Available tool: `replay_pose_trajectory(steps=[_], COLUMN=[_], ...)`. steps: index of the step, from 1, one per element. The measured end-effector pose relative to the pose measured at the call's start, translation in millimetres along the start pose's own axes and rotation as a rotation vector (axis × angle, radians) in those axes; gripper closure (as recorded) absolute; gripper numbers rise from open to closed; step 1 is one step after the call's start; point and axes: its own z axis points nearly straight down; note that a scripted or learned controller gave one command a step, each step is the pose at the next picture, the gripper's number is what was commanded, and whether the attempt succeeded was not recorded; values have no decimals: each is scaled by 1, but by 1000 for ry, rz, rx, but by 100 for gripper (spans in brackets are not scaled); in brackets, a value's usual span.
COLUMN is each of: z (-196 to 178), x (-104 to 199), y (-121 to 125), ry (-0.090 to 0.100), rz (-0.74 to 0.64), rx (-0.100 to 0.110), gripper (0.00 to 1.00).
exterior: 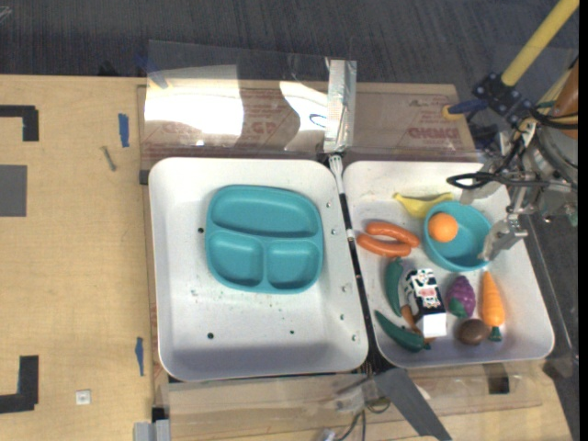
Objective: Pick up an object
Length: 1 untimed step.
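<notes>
Hovering at the right bin's edge, pincer touches the bowl rim; opening unclear. Orange in bowl, just left. Red lettering on cardboard unreadable.

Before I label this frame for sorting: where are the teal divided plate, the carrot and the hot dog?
teal divided plate (265,237), camera view, centre ridge.
carrot (492,301), camera view, orange body.
hot dog (387,238), camera view, sausage middle.

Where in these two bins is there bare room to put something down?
The left bin has bare floor all around the teal divided plate, widest below it toward the near wall. The right bin is crowded: teal bowl holding an orange, hot dog, carrot and other toys. Its barest patch is the top left corner, above the hot dog.
</notes>
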Motion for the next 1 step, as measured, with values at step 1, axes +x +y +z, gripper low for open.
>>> replay_pose_trajectory(steps=[1], z=[126], x=[8], y=[-16], ry=[13], rz=[90], rx=[-3], gripper=[0])
